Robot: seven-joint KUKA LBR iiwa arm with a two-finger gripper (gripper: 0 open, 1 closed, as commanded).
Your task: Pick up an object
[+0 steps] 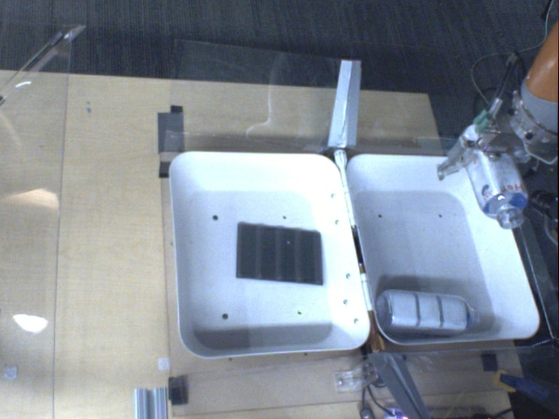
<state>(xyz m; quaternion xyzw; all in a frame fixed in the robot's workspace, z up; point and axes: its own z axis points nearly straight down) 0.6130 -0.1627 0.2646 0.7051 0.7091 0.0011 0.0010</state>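
At the right edge of the tabletop (96, 234), the pincer (489, 168) hangs over the right bin's (419, 208) far right rim with a small clear bottle (500, 190) clamped between its fingers. A larger silver bottle (426, 312) lies on its side along that bin's near wall. The left bin (201, 190) holds a dark ribbed rectangular pad (279, 253), flat at its centre.

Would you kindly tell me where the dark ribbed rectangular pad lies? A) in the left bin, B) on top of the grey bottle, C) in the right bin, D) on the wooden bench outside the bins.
A: the dark ribbed pad lies flat mid-floor in the left bin.
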